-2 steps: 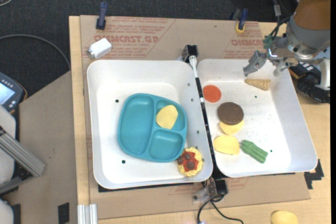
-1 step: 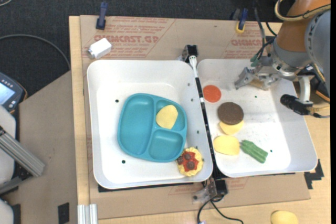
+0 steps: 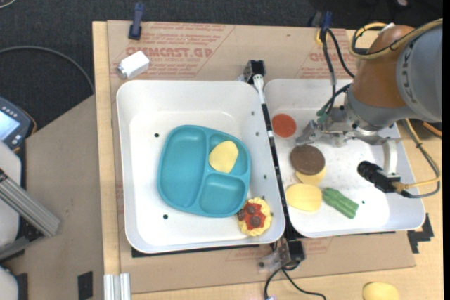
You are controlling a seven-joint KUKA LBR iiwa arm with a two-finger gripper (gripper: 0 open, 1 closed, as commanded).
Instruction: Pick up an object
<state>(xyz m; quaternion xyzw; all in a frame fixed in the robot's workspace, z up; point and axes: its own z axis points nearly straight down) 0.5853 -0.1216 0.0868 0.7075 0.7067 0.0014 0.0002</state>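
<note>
Overhead view of the right bin (image 3: 415, 218), where the gripper (image 3: 330, 128) hangs low; whether it stands wide, narrow or holds anything cannot be told. The nearest candidate, a brown-topped round block (image 3: 308, 159), lies just below and slightly left of it, upright, with no long axis to align to. Further below, the green piece (image 3: 340, 202) points diagonally, upper left to lower right.

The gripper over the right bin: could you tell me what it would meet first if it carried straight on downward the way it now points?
Probably the brown round piece. The gripper hangs just above and behind it in the right bin, with the orange disc to its left. Depth is unclear from this slanted view, so it might land on bare bin floor instead.
</note>
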